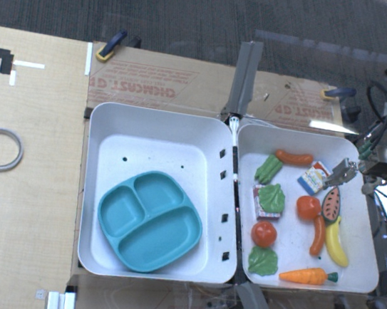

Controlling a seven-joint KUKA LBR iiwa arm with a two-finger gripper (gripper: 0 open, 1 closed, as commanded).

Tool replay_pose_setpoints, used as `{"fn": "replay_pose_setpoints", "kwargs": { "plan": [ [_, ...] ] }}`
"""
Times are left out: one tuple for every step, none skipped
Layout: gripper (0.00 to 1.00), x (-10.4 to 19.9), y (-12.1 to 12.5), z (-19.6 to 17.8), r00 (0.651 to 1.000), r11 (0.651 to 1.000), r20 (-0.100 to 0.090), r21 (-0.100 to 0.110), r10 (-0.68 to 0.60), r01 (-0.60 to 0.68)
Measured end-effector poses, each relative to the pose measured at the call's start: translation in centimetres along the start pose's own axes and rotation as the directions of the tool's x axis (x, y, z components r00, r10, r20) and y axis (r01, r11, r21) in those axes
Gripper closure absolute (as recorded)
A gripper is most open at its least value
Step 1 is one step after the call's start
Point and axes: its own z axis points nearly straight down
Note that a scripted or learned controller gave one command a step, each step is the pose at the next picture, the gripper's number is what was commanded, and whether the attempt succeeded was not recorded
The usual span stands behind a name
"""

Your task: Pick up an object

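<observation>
gripper (343, 172) sits over the upper right of the right-hand shallow white bin (372, 234), fingers look slightly parted with nothing between them, though it's small in view. nearest candidates: small blue-and-white carton (313, 179) just left of the tips, red watermelon slice toy (331, 204) just below them. other toys in the same bin: red sausage (293, 158), green pepper (268, 168), yellow banana (336, 243), orange carrot (303, 275), round red tomato (264, 233). left bin (97, 172) holds a teal divided plate (149, 220). advice: pick one target, not the gap between carton and slice; centre over it, align the jaws across its narrow side, descend straight, close fully before lifting. crowding near the slice and banana risks a nudge.
</observation>
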Motion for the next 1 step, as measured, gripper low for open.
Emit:
{"fn": "replay_pose_setpoints", "kwargs": {
  "plan": [
    [0.00,-5.02,-3.38,12.40,0.997,0.997,-0.002,-0.001,-0.073,0.073]
  ]
}}
